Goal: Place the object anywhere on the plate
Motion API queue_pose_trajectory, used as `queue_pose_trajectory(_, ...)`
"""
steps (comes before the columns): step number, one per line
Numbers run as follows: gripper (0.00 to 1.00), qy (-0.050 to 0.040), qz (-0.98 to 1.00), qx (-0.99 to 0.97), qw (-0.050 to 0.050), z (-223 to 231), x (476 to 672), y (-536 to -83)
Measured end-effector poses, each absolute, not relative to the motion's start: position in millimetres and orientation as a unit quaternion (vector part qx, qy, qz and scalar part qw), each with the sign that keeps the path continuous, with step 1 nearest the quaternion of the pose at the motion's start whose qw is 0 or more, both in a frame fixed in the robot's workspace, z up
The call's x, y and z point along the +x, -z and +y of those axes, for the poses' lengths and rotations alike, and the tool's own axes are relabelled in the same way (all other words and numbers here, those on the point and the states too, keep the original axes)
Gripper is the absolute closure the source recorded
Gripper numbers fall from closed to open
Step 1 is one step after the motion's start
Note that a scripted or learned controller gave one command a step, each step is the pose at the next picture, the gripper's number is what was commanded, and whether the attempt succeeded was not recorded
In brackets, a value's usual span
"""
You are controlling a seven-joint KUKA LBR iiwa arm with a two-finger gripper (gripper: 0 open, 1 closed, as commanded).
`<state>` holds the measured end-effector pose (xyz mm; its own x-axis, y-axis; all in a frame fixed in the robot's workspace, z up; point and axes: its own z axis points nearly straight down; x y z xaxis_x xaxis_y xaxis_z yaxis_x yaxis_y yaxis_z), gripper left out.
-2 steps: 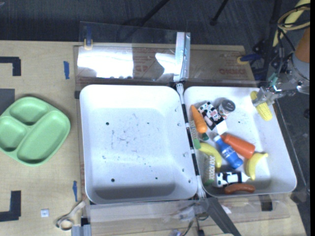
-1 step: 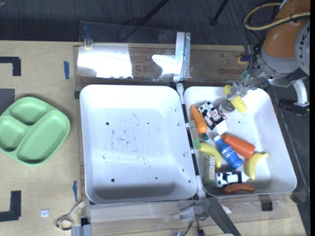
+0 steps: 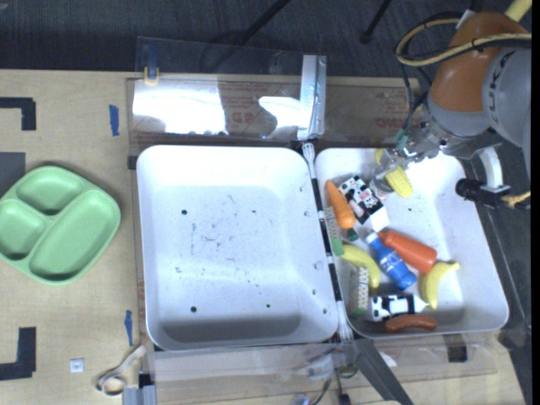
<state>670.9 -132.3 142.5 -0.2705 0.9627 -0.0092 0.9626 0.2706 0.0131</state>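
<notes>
My claw [image 3: 396,165] hangs over the back of the right bin [image 3: 481,251], close to that bin's far left corner, and a small yellow corn cob [image 3: 399,180] sits right at its tip. I cannot tell whether the cob is actually gripped. My grey arm [image 3: 498,91] with its orange band [image 3: 462,78] reaches in from the right edge of the tabletop [image 3: 76,327].

Just left of my claw and nearer the front lie an orange carrot [image 3: 340,205] and a black-and-white cow toy [image 3: 363,196], touching each other along the bin's left wall. Further forward lie a blue bottle [image 3: 391,262], an orange-red piece [image 3: 411,247] against it, two bananas [image 3: 437,278], a second black-and-white toy [image 3: 391,305] and a red sausage [image 3: 411,322] at the front wall.

The left bin [image 3: 228,243] sits beside it, walls touching. The green plate [image 3: 55,224], split into compartments, rests near the left edge of the tabletop, well apart from my claw.
</notes>
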Motion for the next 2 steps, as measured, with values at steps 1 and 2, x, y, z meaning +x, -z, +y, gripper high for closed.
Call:
queue_pose_trajectory(1, 0.00, -0.0026, 0.797, 0.603, 0.005, -129.9, 669.6, -135.1)
queue_pose_trajectory(2, 0.00, -0.0026, 0.797, 0.603, 0.005, -129.9, 669.6, -135.1)
